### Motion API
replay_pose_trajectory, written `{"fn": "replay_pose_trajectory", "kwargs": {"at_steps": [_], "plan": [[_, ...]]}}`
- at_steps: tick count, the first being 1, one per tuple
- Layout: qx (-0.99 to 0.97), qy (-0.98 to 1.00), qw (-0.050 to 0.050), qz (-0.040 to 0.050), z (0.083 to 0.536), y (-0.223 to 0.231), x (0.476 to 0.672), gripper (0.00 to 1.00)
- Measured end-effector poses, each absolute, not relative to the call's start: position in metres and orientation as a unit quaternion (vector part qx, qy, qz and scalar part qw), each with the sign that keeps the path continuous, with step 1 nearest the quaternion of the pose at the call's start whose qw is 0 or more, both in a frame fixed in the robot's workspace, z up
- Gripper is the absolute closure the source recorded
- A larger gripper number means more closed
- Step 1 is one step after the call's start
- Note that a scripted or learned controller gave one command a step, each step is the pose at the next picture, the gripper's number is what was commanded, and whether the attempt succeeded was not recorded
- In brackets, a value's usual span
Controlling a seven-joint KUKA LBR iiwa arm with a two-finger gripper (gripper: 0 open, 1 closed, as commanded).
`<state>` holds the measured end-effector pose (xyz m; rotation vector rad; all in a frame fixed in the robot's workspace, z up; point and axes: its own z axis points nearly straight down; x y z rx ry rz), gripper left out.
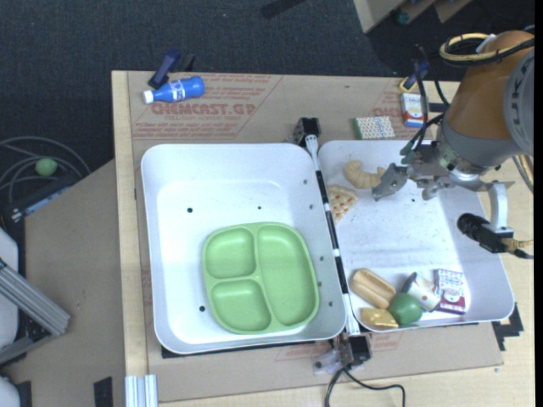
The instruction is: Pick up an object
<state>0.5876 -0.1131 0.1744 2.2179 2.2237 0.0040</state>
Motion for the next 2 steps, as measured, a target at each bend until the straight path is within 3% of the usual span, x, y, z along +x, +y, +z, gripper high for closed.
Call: {"fn": "replay_pose_trajectory", "kwargs": {"at_steps": [1,2], "plan": [[0.706,0.708,0.001,0.0004,0.174,-0.094,0.663,0.00],[0.707,0.708,0.002,0.0008,0.185,-0.078,0.667,0.00]]}}
